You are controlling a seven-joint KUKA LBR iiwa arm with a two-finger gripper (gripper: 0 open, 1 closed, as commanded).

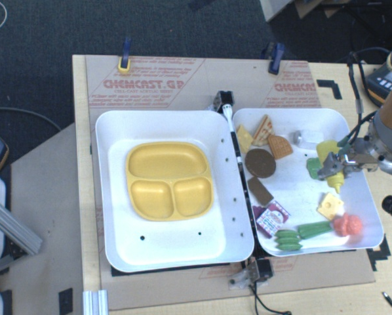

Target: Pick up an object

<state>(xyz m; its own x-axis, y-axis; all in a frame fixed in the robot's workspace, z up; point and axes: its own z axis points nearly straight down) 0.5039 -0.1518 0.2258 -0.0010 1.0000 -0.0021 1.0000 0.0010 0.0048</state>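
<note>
Green pea pods [289, 239] and a red strawberry [347, 225] lie untouched at the right bin's [365, 151] near rim. Farther back, the gripper [332, 168] hovers low by a yellow-green toy [327, 151]; grip unclear, nothing lifted yet.

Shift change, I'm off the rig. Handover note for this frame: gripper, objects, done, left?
Gripper: low over the right bin, at the yellow-green pieces near its right side; finger state and any grasp not readable.
Right bin also holds: brown disc, waffle pieces, purple packet, green pods, cheese wedge, red item.
Left bin: yellow divided plate.
Done: no pick confirmed.
Left: secure one object and lift it.
</note>
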